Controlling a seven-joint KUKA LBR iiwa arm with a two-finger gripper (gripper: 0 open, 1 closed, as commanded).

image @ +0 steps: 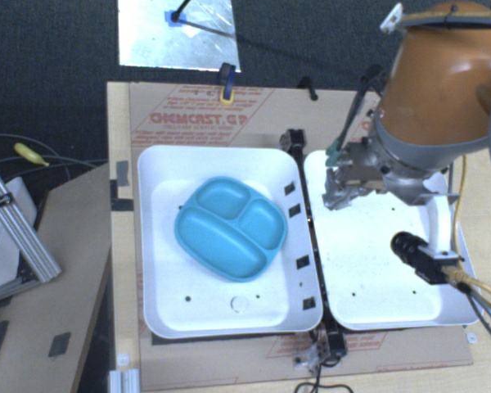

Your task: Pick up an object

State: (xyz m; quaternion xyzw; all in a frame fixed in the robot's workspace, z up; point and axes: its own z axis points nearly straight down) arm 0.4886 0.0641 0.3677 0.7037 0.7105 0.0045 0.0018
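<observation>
Nearest you, the arm's orange band (450,64) looms over the right bin (393,301); below it the gripper (344,191) hangs above that bin's upper left corner. You cannot tell from here how its claw is set, and nothing shows in its grasp. Farther off, the one object to pick, a blue divided plate (229,228), lies flat in the middle of the left bin (159,301), well apart from the gripper. By my reading, the pick is not yet made.
</observation>
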